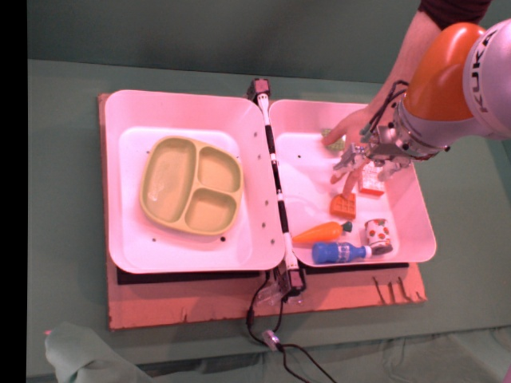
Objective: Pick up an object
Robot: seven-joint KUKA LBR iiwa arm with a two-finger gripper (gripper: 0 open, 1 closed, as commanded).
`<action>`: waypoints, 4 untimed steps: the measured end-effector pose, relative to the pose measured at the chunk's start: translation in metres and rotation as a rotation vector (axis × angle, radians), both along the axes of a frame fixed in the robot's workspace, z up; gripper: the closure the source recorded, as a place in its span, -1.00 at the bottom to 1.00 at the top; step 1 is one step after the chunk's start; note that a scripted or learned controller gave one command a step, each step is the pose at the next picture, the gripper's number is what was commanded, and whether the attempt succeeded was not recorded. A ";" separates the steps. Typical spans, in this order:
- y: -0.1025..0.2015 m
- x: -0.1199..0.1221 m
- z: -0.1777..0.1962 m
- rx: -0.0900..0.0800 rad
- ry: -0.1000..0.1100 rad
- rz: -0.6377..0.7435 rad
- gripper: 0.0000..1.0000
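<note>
My gripper point(352, 163) hangs over the upper middle of the right bin point(307, 146), at the end of the grey arm with the orange band point(441, 78). Directly below it lie a slim orange piece point(350, 182) and a red and white box point(371, 179), both partly covered by the gripper. Nearer the front sit an orange waffle-like block point(343, 206), a toy carrot point(319, 231), a blue bottle point(338, 252) and a red-spotted white cup point(378, 233). A small green item point(330, 139) lies at the back of the bin.
A person's hand point(355, 124) reaches in from the upper right and touches the green item, close beside my gripper. The left bin point(128, 118) holds a yellow-green divided plate point(192, 185). Cables point(275, 337) trail off the front of the bench.
</note>
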State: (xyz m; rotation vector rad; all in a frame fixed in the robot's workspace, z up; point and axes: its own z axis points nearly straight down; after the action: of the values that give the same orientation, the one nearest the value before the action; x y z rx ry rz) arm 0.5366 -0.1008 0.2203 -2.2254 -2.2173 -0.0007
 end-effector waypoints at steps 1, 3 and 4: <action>0.000 0.000 0.000 0.000 0.000 0.000 -1.00; 0.004 0.005 -0.116 -0.002 -0.006 -0.001 -1.00; 0.002 0.010 -0.122 -0.001 -0.013 0.000 -1.00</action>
State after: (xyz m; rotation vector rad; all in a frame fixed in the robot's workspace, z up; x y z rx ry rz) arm 0.5467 -0.0990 0.0986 -2.2327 -2.2240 -0.0140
